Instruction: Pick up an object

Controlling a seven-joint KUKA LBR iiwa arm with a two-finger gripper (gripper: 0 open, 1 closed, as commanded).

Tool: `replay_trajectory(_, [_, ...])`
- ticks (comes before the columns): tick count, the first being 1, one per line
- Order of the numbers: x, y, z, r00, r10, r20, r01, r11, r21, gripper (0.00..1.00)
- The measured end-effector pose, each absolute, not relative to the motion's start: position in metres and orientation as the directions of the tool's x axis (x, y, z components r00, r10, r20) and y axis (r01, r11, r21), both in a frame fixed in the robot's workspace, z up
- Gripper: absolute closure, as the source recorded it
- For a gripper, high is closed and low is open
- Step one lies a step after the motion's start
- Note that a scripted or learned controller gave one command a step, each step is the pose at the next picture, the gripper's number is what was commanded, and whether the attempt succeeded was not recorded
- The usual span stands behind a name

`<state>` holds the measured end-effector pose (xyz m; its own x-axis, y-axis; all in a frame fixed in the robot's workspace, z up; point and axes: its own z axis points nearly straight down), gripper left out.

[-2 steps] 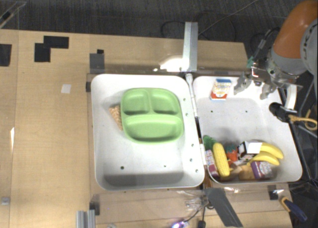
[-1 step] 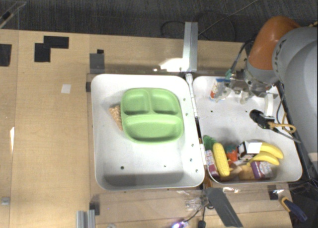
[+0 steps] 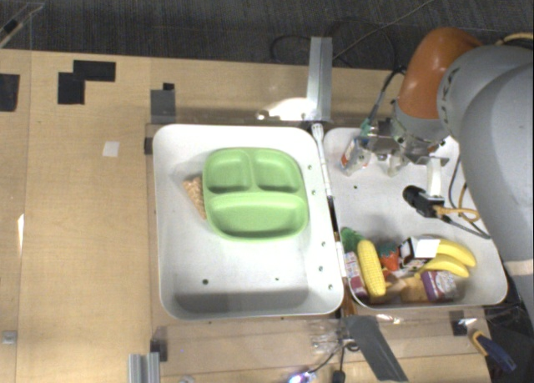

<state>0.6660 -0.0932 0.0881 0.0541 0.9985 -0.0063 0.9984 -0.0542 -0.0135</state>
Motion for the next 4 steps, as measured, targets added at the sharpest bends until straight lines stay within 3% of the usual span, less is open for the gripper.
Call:
replay_trajectory(1, [0.67, -0.074, 0.188, 0.212, 0.977, 0.001, 0.977, -0.212, 0.008, 0.0])
replay_trajectory(2, [0.664, -0.084, 0.088, 0.173, 0.985, 0.001, 0.985, -0.173, 0.009, 0.0])
replay_trajectory(3, [0.664, -0.082, 0.1, 0.169, 0.986, 0.004, 0.986, -0.169, 0.006, 1.0])
replay_trajectory(4, [0.666, -0.082, 0.102, 0.168, 0.986, 0.004, 0.986, -0.168, 0.013, 0.0])
